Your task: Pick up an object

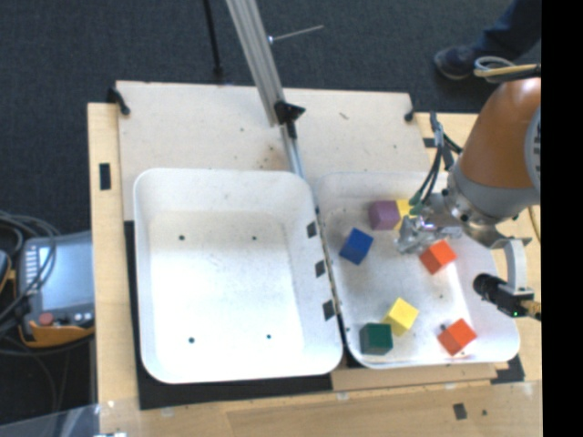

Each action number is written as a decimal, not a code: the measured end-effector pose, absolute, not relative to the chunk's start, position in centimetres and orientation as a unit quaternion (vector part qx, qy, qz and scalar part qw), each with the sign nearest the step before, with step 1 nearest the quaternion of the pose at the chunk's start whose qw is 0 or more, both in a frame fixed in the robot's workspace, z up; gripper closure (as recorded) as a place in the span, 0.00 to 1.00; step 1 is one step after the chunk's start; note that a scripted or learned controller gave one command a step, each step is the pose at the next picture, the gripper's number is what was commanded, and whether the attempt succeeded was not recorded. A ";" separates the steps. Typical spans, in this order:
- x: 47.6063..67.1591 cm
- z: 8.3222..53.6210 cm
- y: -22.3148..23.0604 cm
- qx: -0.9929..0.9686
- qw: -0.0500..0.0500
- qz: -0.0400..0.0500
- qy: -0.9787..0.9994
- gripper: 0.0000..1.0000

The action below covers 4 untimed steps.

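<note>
In the right bin the gripper is low between the purple cube and an orange cube, the state of its jaws cannot be told, so it should centre over one cube before closing.

floor: dark carpet | bench: pale wood | mast: aluminium

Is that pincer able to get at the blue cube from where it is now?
Probably yes. The blue cube sits alone on bare bin floor, left of the pincer, with nothing between them; the purple cube sits off to the side.
</note>
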State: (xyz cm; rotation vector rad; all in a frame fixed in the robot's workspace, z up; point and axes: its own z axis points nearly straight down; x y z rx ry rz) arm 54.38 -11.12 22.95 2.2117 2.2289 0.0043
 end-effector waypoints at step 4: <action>64.3 25.1 7.8 0.705 0.001 0.002 0.710 1.00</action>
